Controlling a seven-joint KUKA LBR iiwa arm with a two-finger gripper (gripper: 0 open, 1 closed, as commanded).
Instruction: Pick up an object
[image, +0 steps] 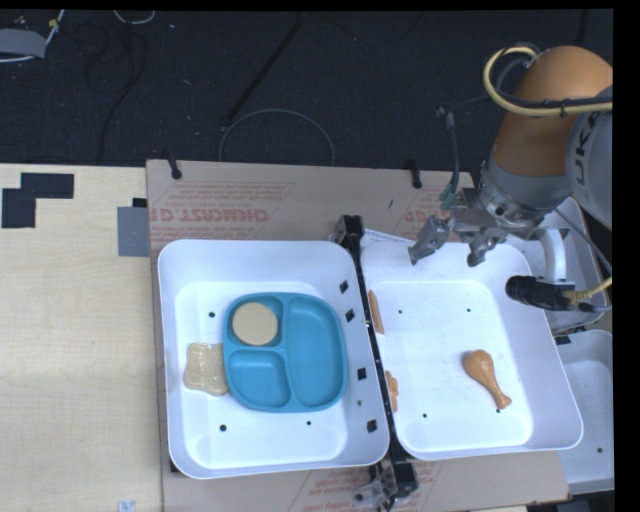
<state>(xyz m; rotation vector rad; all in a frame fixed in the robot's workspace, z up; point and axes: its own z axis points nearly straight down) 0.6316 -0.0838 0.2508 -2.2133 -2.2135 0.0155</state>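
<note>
A brown toy chicken drumstick lies in the right bin, toward its right side. My gripper hangs over the far edge of that bin, above and behind the drumstick, well apart from it. Its two fingers are spread open with nothing between them. In the left bin sits a blue divided plate with a round tan cookie in its upper-left compartment. A pale waffle-like piece lies just left of the plate.
A black divider runs between the bins, with small orange strips along the right bin's left wall. A black cylindrical part sticks out at the right bin's far right edge. Cardboard lies under both bins.
</note>
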